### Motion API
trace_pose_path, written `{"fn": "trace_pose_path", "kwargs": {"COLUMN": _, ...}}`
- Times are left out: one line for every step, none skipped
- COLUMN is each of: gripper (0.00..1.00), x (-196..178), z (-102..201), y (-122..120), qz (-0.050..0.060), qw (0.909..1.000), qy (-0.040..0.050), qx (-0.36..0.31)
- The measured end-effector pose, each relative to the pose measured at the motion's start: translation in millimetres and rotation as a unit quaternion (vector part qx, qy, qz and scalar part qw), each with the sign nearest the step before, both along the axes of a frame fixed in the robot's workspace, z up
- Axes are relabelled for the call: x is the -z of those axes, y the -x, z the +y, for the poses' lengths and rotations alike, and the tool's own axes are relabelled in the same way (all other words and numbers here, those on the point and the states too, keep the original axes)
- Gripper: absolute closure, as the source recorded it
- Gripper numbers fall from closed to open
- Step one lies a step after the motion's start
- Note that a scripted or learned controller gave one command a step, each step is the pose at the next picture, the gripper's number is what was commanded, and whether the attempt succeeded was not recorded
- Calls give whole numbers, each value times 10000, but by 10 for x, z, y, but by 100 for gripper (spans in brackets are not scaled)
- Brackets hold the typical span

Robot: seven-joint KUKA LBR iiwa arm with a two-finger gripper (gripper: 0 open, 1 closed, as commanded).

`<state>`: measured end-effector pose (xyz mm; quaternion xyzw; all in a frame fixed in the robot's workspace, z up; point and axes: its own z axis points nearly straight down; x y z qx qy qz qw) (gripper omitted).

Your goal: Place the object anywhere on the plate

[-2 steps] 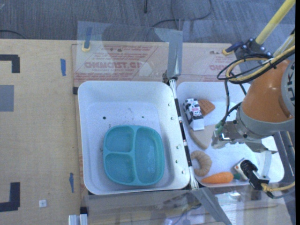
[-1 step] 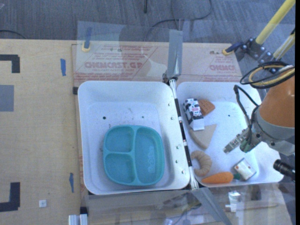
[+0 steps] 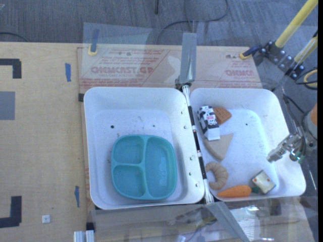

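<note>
The fingers (image 3: 279, 154) hang low at the right wall of the right bin (image 3: 290, 116), pointing down and to the view's left; they are small and blurred, so I cannot tell whether they are spread or pressed together, and nothing shows between them.

Nearest to them, just below and to their left, lies a small tan-and-white block with a green patch (image 3: 263, 181), probably a toy food piece. Further left along the bin's near wall lies a carrot (image 3: 234, 191), its long axis running across the view, and beside it a curled croissant (image 3: 218, 174). Higher up are a tan wedge (image 3: 218, 146), a black-and-white carton (image 3: 208, 122) and a brown piece (image 3: 222, 115) touching it.

The teal divided plate (image 3: 144, 167) sits in the left bin (image 3: 96, 110), well apart from the fingers, beyond the central divider. Any picked object must travel leftward across that divider.
</note>
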<state>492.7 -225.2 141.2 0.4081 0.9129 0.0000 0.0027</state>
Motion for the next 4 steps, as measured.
{"fn": "trace_pose_path", "kwargs": {"gripper": 100, "x": 521, "z": 20, "y": 95, "qz": -28, "qw": 9996, "qy": 6, "qx": -272}}
{"fn": "trace_pose_path", "kwargs": {"gripper": 100, "x": 515, "z": 116, "y": 82, "qz": -40, "qw": 9716, "qy": 39, "qx": -2366}}
{"fn": "trace_pose_path", "kwargs": {"gripper": 100, "x": 517, "z": 28, "y": 77, "qz": -47, "qw": 9251, "qy": 46, "qx": -3798}}
{"fn": "trace_pose_path", "kwargs": {"gripper": 100, "x": 517, "z": 26, "y": 77, "qz": -42, "qw": 8052, "qy": 69, "qx": -5930}}
